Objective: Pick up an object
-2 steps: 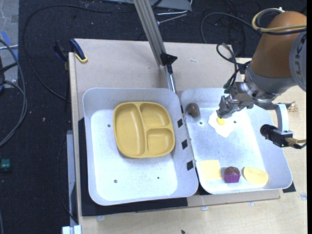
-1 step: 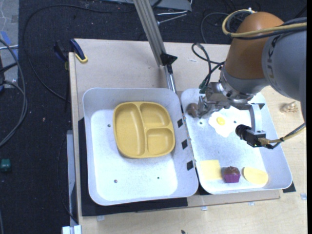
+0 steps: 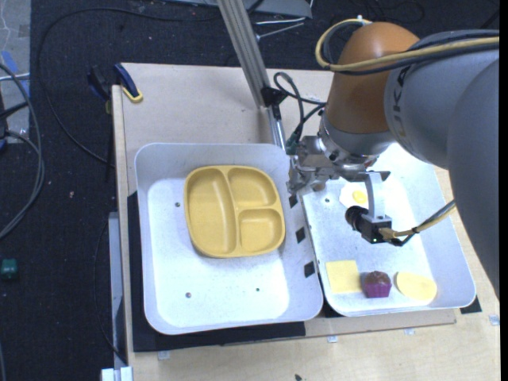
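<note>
My gripper (image 3: 306,179) hangs low over the far left corner of the right bin (image 3: 454,254), close to the wall shared with the left bin. Just to its right, partly under the wrist, lies a white toy egg with a yellow yolk (image 3: 357,196). Along the near side of the right bin lie a flat yellow square (image 3: 343,276), a small purple object (image 3: 376,284) and a pale yellow round piece (image 3: 415,286). A yellow divided plate (image 3: 235,210) rests in the left bin (image 3: 159,244). Nothing shows in the gripper's grasp.
A black part with a yellow cable (image 3: 371,225) hangs from the wrist over the middle of the right bin. A slanted metal pole (image 3: 246,42) rises behind the bins. The big grey arm covers the right bin's far right side.
</note>
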Available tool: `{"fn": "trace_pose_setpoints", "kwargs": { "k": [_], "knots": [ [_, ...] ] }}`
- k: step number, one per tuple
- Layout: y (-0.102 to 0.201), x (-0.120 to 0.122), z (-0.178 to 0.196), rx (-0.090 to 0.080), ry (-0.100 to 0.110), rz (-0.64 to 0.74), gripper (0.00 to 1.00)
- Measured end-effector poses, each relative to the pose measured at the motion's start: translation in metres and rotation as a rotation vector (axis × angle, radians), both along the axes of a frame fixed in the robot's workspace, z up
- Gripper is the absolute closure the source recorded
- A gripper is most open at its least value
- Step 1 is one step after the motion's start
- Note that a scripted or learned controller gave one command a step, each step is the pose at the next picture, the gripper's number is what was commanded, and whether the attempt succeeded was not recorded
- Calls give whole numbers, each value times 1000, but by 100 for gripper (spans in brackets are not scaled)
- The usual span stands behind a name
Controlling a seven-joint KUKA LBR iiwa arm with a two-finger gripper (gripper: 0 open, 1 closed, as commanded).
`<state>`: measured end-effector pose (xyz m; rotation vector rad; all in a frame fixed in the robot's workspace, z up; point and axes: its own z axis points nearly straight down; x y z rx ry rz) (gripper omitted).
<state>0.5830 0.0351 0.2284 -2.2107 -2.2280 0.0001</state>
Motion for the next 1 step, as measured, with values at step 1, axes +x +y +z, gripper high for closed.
{"fn": "trace_pose_setpoints", "kwargs": {
  "k": [1],
  "knots": [
    [64,9,-2,0,-4,2,100]
  ]
}}
